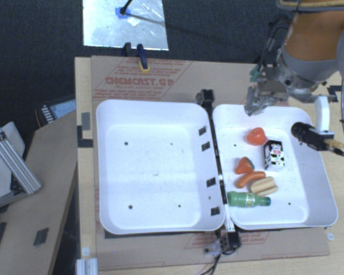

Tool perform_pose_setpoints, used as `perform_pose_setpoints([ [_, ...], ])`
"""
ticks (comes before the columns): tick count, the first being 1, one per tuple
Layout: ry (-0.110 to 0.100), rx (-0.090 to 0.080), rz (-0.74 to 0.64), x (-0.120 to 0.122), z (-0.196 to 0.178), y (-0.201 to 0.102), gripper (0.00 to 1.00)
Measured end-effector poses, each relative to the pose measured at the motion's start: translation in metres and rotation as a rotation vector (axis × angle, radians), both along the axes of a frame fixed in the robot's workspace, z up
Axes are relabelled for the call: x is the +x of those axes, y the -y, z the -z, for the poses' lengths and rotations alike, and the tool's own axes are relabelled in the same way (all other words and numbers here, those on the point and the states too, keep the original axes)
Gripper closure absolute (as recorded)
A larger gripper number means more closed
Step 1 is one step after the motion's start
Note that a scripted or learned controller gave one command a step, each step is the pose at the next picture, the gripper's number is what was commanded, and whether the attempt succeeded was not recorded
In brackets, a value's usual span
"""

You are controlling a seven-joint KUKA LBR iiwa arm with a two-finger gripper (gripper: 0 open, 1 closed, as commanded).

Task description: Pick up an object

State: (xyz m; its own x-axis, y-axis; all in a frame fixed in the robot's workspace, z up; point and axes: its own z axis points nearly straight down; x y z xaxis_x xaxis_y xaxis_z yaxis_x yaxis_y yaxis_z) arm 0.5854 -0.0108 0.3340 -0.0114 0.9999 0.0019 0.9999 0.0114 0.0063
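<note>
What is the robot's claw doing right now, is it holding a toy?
Gripper: above the right bin's back edge, no toy between its fingers; open or shut cannot be told.

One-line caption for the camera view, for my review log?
Gripper poised above the right bin, near a tomato, cow-patterned box and green bottle.

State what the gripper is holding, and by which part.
Nothing: the gripper hangs above the right bin's far edge, apart from the red tomato.

White bins (149, 110); green bottle (247, 199); black-and-white spotted carton (274, 155); orange tomato (255, 136).
</note>
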Motion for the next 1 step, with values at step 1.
perform_pose_setpoints([
  [1,-0.007,0.0,0.0,-0.047,0.0071,-0.0746,1.0],
])
